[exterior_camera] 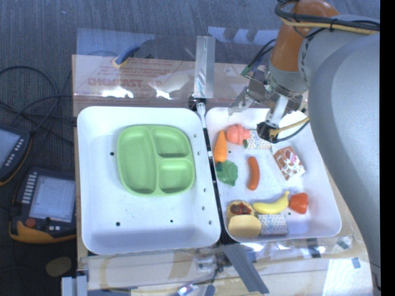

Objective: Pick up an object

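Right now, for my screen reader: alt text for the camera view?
A robot arm's gripper hangs above the far end of the right white bin, which holds a yellow toy banana and other toy foods. The left white bin holds a green divided tray.

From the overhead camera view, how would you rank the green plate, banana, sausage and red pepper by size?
1. green plate
2. banana and sausage, too alike to separate
3. red pepper
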`<action>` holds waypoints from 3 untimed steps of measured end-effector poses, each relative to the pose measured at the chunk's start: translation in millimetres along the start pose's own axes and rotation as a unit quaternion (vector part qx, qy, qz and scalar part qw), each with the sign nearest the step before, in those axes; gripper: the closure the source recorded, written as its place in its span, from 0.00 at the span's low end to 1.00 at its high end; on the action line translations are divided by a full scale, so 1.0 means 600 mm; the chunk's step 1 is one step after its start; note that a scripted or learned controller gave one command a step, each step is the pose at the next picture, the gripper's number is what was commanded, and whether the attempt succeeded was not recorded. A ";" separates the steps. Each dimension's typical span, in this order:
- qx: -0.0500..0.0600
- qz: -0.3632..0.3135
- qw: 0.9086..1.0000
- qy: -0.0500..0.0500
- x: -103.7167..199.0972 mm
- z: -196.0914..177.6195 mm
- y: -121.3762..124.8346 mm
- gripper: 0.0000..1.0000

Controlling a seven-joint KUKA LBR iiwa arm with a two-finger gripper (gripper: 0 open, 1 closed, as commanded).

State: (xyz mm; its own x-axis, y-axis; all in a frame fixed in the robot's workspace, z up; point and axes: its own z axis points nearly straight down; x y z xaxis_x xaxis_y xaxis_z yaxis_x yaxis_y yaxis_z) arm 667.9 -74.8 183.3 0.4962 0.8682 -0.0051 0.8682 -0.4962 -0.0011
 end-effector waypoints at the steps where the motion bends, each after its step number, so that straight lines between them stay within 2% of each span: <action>1: -0.004 0.063 0.998 0.003 -0.049 0.158 -0.024 0.00; 2: -0.003 0.052 0.999 0.003 -0.134 0.157 -0.087 0.00; 3: -0.002 0.052 0.999 0.003 -0.133 0.142 -0.086 1.00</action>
State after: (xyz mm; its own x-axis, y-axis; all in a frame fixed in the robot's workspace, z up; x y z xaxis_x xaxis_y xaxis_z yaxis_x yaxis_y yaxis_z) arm 583.2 -118.7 98.8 0.5831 0.8124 0.0020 0.8124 -0.5831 0.0035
